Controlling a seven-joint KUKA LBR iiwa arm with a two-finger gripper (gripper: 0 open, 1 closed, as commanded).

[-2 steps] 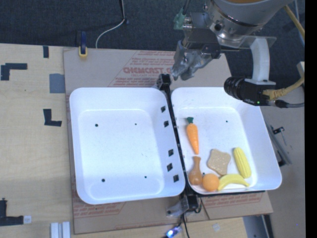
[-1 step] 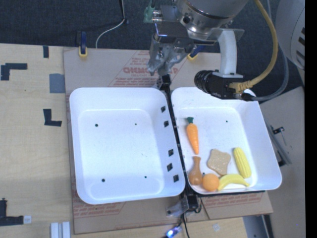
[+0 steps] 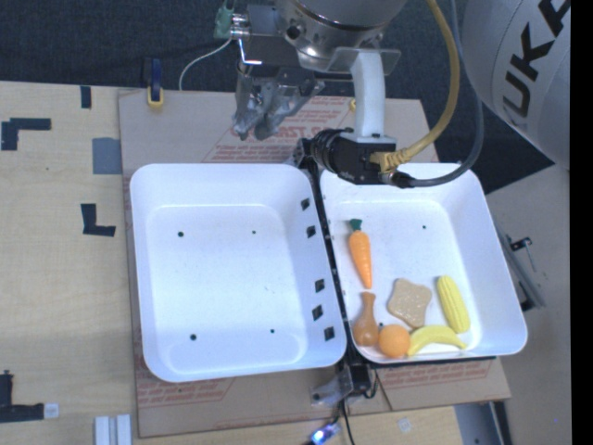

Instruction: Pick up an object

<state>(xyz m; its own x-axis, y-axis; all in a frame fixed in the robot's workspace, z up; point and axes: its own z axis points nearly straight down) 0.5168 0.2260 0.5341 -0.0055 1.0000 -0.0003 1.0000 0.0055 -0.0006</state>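
Observation:
The right bin (image 3: 463,202) holds several toy foods along its near side. An orange carrot (image 3: 360,257) with a green top lies near the bin's left wall. Below it rest a tan gourd-shaped piece (image 3: 367,320), a round orange (image 3: 394,341), a slice of bread (image 3: 410,302), a yellow banana (image 3: 435,341) and a corn cob (image 3: 452,303). My gripper (image 3: 262,111) hangs high beyond the far edge of the left bin (image 3: 148,248), over the cardboard, fingers pointing down with nothing between them.
Both bins sit on a brown cardboard sheet (image 3: 185,123) on the wooden bench. A black clip strip (image 3: 320,267) joins the bins in the middle. A yellow and blue clamp (image 3: 154,83) stands at the cardboard's far left corner.

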